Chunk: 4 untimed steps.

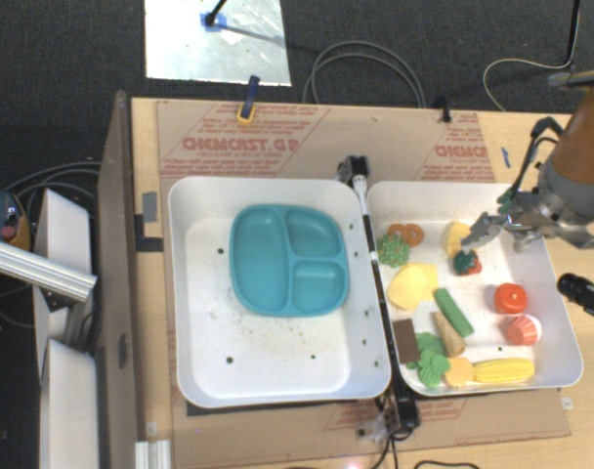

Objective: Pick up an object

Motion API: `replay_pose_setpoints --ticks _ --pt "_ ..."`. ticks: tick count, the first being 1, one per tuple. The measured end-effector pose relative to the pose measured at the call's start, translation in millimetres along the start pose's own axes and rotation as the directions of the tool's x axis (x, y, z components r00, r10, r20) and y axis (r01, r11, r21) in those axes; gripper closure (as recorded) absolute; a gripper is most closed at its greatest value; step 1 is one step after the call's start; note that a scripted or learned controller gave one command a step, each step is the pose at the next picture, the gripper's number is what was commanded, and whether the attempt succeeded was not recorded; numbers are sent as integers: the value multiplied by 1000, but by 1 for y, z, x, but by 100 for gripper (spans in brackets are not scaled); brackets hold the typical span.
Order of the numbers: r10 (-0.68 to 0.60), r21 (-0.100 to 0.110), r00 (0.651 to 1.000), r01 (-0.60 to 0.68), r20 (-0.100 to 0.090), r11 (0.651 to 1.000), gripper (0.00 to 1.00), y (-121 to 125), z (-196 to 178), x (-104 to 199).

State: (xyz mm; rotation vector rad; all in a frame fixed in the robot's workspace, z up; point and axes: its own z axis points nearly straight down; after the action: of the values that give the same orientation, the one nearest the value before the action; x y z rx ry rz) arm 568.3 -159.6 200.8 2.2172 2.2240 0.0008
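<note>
Toy foods (pixel 460 335) in right bin (pixel 568 360), teal plate (pixel 288 261) in left bin (pixel 204 360), pincer (pixel 485 231) state unclear

You see a dark grey floor (pixel 53 57) all around the counter (pixel 277 130). A shiny square sheet (pixel 217 25) lies on the floor at the top of the frame. Thin cables (pixel 360 62) curl on the floor near the top middle. The counter is light brown with red letters on it.
</note>
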Motion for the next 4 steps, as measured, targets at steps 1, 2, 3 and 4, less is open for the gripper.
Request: replay_pose_setpoints --ticks 1,2,3,4 --pt "2 -1 1000 -2 -1 1000 0 -21 118 10" --pt "4 2 1000 -4 0 1000 0 -84 117 49" --pt "-1 -6 1000 1 3 1000 0 -21 115 13" --pt "2 4 1000 -2 -2 1000 0 -83 117 37"
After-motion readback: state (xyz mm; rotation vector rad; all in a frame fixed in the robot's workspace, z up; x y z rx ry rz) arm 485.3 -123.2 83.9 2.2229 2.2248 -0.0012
